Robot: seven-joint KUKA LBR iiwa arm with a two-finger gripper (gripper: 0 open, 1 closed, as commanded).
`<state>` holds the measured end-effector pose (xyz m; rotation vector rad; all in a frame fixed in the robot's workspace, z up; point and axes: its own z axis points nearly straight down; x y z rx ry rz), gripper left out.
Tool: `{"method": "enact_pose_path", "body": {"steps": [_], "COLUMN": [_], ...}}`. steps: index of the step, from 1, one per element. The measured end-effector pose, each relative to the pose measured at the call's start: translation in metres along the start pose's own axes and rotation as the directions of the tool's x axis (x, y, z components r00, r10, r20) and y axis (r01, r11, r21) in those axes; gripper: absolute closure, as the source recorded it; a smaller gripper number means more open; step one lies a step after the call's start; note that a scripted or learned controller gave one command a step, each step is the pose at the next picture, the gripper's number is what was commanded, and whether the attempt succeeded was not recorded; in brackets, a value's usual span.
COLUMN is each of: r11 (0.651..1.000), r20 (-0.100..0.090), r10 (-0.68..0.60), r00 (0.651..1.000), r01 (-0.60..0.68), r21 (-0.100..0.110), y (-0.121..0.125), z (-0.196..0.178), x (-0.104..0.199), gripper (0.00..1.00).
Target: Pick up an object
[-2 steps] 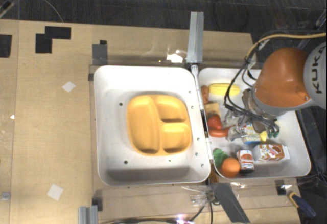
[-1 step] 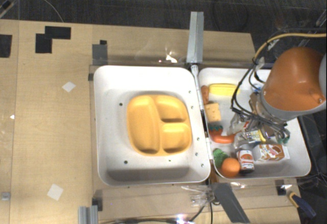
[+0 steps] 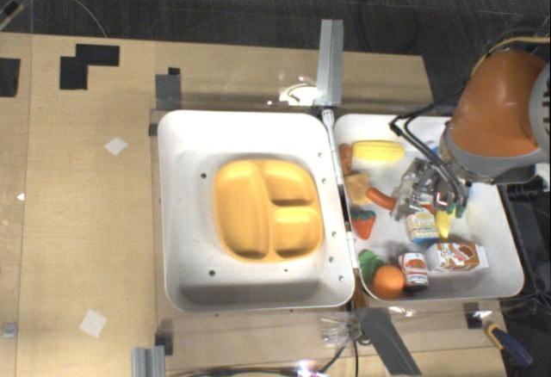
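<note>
Your hand [image 3: 428, 193] sits low in the right bin [image 3: 508, 281], directly over a small blue-and-white carton [image 3: 423, 227] with a slim yellow piece [image 3: 444, 223] just beside it. You cannot tell from this slanted view whether the fingers are spread or pinching anything. Around them lie a corn cob [image 3: 377, 151] toward the far wall, a carrot [image 3: 379, 197] and a strawberry [image 3: 365, 223] near the dividing wall, and (along the near wall) a green item [image 3: 369, 263], an orange [image 3: 388, 281], a red can [image 3: 415, 269] and a brown-and-white box [image 3: 457, 256]. The left bin [image 3: 185, 194] holds a yellow divided tray [image 3: 267, 207]. Both bins rest on the wooden tabletop [image 3: 77, 220].
</note>
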<state>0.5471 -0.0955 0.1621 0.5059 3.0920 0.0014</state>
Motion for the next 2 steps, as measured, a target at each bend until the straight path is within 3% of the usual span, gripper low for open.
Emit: {"method": "enact_pose_path", "body": {"steps": [1, 2], "r11": [0.945, 0.759], "r20": [-0.002, -0.002], "r10": [0.326, 0.651], "r00": [0.945, 0.759], "r01": [-0.326, -0.651], "r21": [-0.001, 0.002], "y": [0.069, 0.1], "z": [-0.024, -0.03], "x": [0.036, 0.003], "gripper": [1.0, 1.0]}}
